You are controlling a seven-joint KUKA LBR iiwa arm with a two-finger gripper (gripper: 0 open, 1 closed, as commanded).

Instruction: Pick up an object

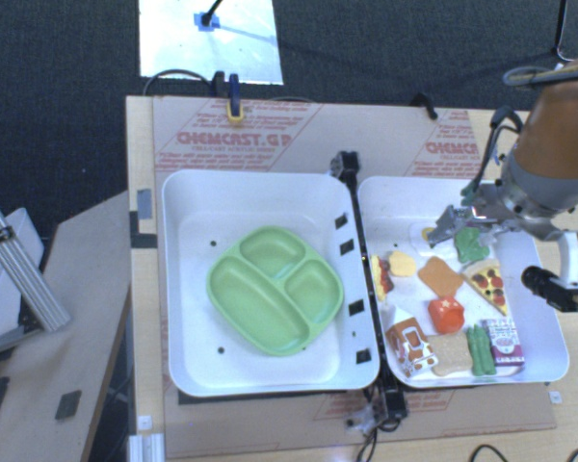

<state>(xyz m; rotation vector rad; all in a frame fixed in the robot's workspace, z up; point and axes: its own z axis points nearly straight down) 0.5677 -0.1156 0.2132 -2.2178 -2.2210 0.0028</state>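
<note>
**A:** What were the biggest things on the bench?

**B:** The two white bins. The left bin [188, 345] held a single green divided plate [275, 289] with three compartments, lying near the middle of the floor. The right bin [549, 354] held all the toy food.

**A:** And the arm?

**B:** The grey arm [559, 128] with its orange band came in from the right and hung over the upper part of the right bin. Its gripper [459, 221] sat low near the bin's back half, just beside a green leafy piece [470, 246]. Whether anything sat between the fingers, or how they stood, could not be told from that angle.

**A:** What lay in the right bin, larger items first?

**B:** A slice of bread [451, 358] at the front edge, touching a small orange-and-white carton [411, 345] on its left. A pink-and-white box [504, 342] stood at the front right, with a green bean pod [480, 349] just beside it. A tan cracker-like square [441, 277] lay mid-bin, a pizza slice [488, 287] to its right, a red tomato [446, 315] just below it, and a yellow piece [402, 264] toward the left wall.
</note>
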